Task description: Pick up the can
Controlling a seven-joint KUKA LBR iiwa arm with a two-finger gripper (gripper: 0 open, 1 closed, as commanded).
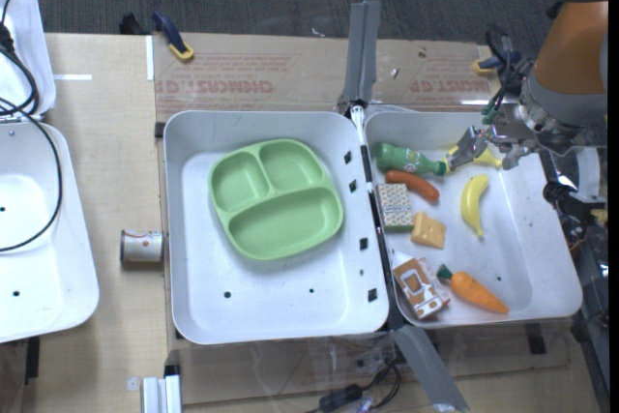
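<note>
While the can (pixel 142 247) lies on the counter (pixel 106 111) left of both bins, the pincer (pixel 471 148) hovers with fingers apart beside the banana (pixel 473 204).

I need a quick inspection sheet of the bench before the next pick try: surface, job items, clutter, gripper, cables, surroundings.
Surface: wooden bench bearing left bin and right bin, side by side.
Job's things: can lies on its side on the bench, left of the left bin and outside both.
Clutter: green divided plate in the left bin; in the right bin a green bottle, sausage, banana, cheese wedge, carrot, two small boxes.
Grippers: gripper over the right bin's far side, near the bottle; jaw state unclear.
Cables: black cable over white trays at left.
Surroundings: dark floor beyond; blue-yellow clamps on the far edge.
</note>
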